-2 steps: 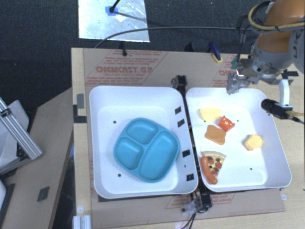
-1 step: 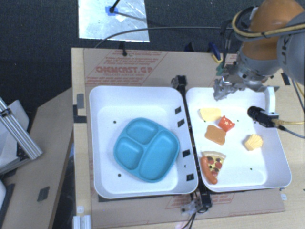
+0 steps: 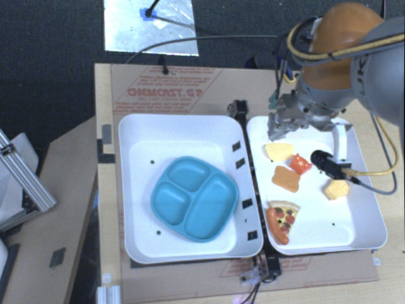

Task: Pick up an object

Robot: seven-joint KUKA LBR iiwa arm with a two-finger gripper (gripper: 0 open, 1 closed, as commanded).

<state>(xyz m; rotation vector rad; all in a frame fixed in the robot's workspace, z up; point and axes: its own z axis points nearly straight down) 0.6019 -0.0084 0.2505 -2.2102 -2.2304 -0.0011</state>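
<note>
Two white bins; gripper above yellow wedge.

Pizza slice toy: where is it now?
The pizza slice lies in the right bin, near its front-left corner, just below the orange piece.

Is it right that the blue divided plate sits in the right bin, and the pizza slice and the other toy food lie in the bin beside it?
Not quite. The camera view shows the blue divided plate in the left bin, not the right one. The pizza slice and the other toy food lie in the right bin beside it, as you said.
</note>
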